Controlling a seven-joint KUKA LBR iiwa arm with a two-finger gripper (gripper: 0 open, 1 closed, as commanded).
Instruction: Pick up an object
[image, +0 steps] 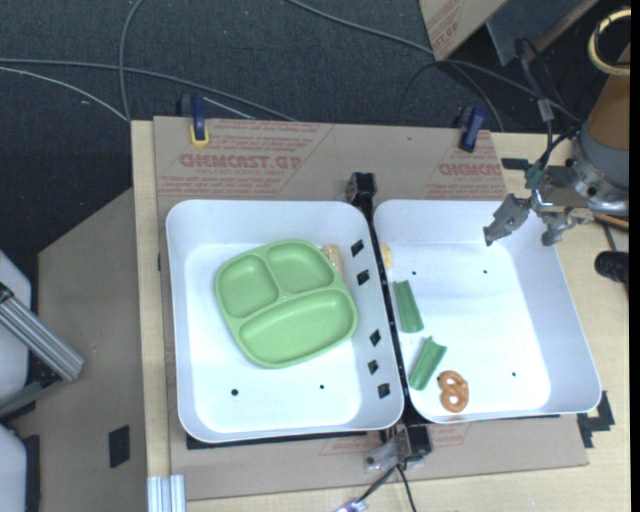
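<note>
Nearest the camera, in the right bin (560, 330), a small knotted pretzel (453, 390) lies by the front rim, glossy brown. Just beside it a short green stick (427, 362) slants, and behind that a second green stick (407, 306) runs front to back along the divider. In the left bin (190, 330) rests a smooth green divided plate (286, 302). Farthest, the gripper (525, 228) hangs over the right bin's back corner, fingers spread and holding nothing; the sticks lie forward and to the camera's left of it.

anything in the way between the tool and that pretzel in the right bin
Nothing visible does. The tool is over the right bin's far right corner; the pretzel lies near its front edge. Bare bin floor lies between them, with the two green pieces off to the side.
</note>
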